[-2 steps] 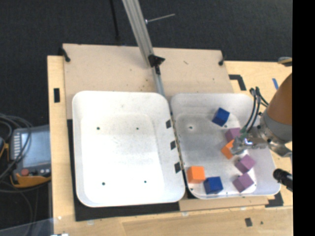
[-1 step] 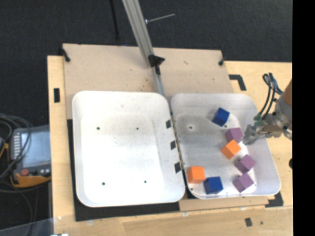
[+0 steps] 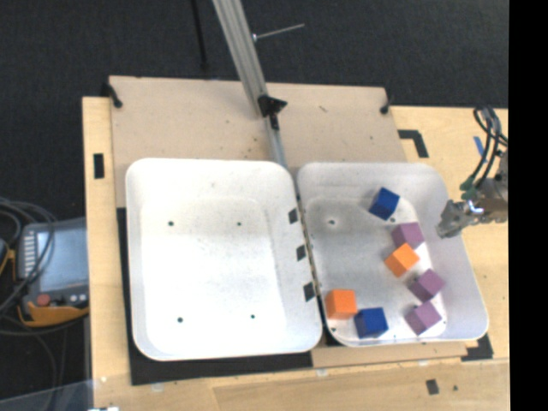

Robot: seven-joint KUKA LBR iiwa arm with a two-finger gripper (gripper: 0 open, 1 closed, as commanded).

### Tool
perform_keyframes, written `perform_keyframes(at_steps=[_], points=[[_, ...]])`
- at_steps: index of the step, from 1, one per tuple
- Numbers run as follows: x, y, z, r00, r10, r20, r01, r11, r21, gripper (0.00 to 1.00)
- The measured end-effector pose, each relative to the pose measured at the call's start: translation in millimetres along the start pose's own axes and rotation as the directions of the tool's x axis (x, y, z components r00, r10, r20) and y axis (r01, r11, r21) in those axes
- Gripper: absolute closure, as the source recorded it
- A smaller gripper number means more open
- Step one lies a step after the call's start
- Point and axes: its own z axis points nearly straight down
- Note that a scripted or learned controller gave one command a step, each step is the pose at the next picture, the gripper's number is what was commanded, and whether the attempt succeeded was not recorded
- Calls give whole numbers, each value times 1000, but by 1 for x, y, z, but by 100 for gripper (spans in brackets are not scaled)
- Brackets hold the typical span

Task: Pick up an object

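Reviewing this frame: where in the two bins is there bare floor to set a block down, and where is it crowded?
The left bin has bare floor from wall to wall. In the right bin, free floor lies on its left side, between the divider wall and the upper blue cube, above the lower orange cube. Its right side and bottom edge are crowded with cubes, near the gripper.

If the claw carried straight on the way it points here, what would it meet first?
The claw at the right bin's right rim points leftward, so probably the small purple cube nearest it; height above the bin is unclear, so it might pass over.
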Motion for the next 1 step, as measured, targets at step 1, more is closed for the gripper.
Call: perform_keyframes(at_steps=[1], points=[[52,2,16,1000,-1,-2,1,1000,6,100]])
